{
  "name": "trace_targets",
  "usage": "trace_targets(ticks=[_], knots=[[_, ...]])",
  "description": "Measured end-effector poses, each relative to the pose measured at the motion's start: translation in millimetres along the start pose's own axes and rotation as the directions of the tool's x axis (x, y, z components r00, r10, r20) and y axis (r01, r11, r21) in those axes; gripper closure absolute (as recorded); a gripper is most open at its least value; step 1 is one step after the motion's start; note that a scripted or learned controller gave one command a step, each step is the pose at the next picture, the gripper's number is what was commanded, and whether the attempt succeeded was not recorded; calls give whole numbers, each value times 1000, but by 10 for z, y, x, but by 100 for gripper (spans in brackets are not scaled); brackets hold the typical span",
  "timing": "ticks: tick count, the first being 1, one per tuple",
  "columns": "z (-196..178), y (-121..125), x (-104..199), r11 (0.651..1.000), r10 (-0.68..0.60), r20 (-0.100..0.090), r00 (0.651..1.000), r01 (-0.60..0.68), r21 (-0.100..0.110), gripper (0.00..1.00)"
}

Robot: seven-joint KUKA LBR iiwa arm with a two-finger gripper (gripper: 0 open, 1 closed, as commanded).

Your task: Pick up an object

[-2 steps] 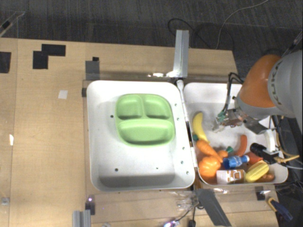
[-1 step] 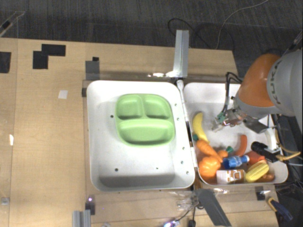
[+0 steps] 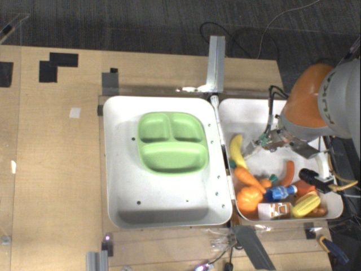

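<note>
Camera view is set above a tan bench point(image 3: 51, 168) on which two white bins are placed side by side, touching along their inner rims. The left bin point(image 3: 121, 208) is occupied by a green tray point(image 3: 171, 141) lying upper-middle, with bare floor left along its near side and its left. The right bin point(image 3: 242, 110) is crowded along its near edge, while its far half and middle are left open. The gripper point(image 3: 269, 141) is seen over that open middle, beside the bin's right wall, under the grey arm point(image 3: 344, 97) with its orange band. Whether the fingers are open or closed cannot be told, and nothing is seen between them. A banana point(image 3: 237, 151) is laid at the bin's left wall, its long axis running from far to near. A carrot point(image 3: 246, 177) is angled toward the near right, just above an orange point(image 3: 249, 197). A blue bottle point(image 3: 281, 193), a carton point(image 3: 275, 210), a red pepper point(image 3: 289, 172) and a yellow item point(image 3: 306, 205) are packed near the front. Dark carpet point(image 3: 141, 16) is seen beyond the bench.
</note>
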State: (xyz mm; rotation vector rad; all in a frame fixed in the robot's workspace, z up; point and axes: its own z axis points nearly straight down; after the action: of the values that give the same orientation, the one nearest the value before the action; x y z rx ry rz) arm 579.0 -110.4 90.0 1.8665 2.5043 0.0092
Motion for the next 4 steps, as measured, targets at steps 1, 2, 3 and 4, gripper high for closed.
trace_targets(ticks=[1, 2, 3, 4], knots=[[14, -127, -474, 997, 79, -5, 997, -79, 3, 0], [-3, -1071, -706, 999, -46, -2, 999, 46, 5, 0], [-94, -1037, -697, 999, -47, -5, 999, 47, 0, 100], [-180, -1014, -701, 999, -48, -4, 999, 48, -2, 100]])
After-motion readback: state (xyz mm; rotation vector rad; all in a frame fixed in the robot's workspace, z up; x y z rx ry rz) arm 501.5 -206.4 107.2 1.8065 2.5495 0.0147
